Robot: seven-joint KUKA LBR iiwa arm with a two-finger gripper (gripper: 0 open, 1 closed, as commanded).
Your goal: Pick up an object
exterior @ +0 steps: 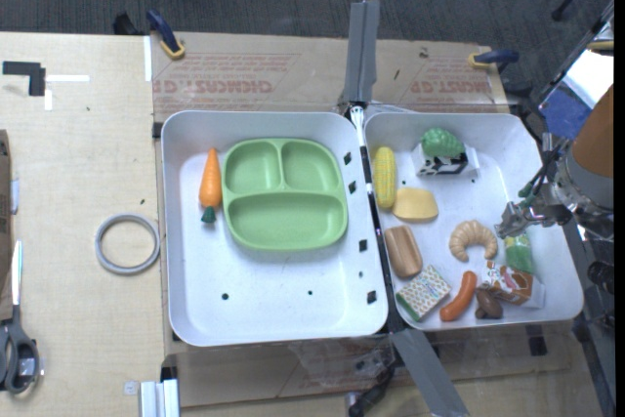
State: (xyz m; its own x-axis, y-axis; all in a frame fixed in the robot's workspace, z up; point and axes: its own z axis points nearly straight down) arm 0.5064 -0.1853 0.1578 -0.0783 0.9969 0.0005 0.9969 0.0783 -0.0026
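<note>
On the bench, two shallow white bins sit side by side. At the right edge of the right bin (pixel 547 161), the gripper (pixel 515 220) hangs low over the toys, its metal tip just beside the croissant (pixel 474 237) and right above a small green packet (pixel 520 256). Whether it is spread or pressed together I cannot tell; the tip is too small and tangled with cables to read, and nothing is plainly pinched in it.

Other toys lie in that same bin. A corn cob (pixel 385 177) lies along the left wall, with a yellow wedge (pixel 416 204) just beside it. A green-topped black and white toy (pixel 442 153) sits near the back. A hot dog bun (pixel 402 250) lies below the corn, and a patterned packet (pixel 422 293) is near the front wall, touching a red sausage (pixel 458 296). A dark brown lump (pixel 488 303) and a red and white wrapper (pixel 514 283) crowd the front right corner.

The left bin (pixel 186 239) holds a green divided plate (pixel 285 193) with a carrot (pixel 210 183) lying just beside its left edge.

On the wooden top to the left lie a grey ring (pixel 127 242) and scissors (pixel 17 347).
</note>
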